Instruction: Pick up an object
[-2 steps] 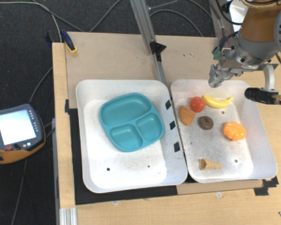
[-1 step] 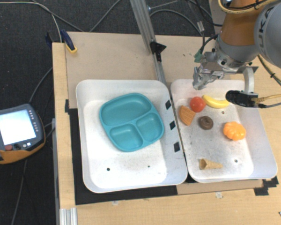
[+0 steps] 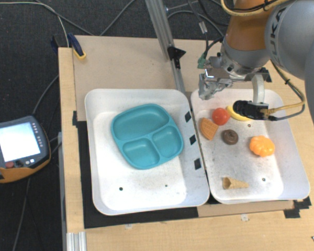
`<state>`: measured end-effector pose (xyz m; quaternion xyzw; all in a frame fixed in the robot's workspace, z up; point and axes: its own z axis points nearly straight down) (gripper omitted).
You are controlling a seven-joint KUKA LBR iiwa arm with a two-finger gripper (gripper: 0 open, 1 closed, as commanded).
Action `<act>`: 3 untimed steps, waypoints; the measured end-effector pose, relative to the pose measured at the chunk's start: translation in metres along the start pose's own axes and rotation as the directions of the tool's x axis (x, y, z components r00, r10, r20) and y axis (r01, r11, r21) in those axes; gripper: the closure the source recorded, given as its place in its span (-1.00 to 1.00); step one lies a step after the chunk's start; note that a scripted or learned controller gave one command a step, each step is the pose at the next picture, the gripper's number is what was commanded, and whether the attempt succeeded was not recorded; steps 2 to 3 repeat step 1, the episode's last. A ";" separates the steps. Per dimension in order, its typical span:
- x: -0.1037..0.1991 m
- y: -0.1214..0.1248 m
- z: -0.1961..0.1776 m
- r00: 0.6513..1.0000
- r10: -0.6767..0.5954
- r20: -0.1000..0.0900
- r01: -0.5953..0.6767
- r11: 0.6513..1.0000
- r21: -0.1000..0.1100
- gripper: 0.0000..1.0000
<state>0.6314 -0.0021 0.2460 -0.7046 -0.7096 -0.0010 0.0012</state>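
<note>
In the left bin [image 3: 102, 192]: teal divided plate [image 3: 146, 135]. Right bin [image 3: 288, 184] holds croissant piece [image 3: 209, 128], red tomato [image 3: 221, 115], brown donut [image 3: 230, 136], cone [image 3: 234, 182], banana [image 3: 239, 113], orange fruit [image 3: 261, 146]. Gripper [image 3: 208, 90] hovers over the right bin's far-left corner, nothing between its fingers; finger spacing cannot be told.

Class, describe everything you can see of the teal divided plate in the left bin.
The teal divided plate looks like smooth moulded plastic, with rounded corners and three compartments: one long, two smaller. It lies flat and right way up, turned at an angle, on the floor of the left bin, towards the far side. Its compartments hold nothing, and it touches just the bin.
</note>
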 end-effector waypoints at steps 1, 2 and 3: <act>0.064 0.002 0.011 1.000 -0.001 0.000 0.001 1.000 0.002 1.00; 0.064 0.002 0.011 1.000 -0.001 0.000 0.001 1.000 0.002 1.00; 0.064 0.002 0.011 1.000 -0.001 0.000 0.001 1.000 0.002 1.00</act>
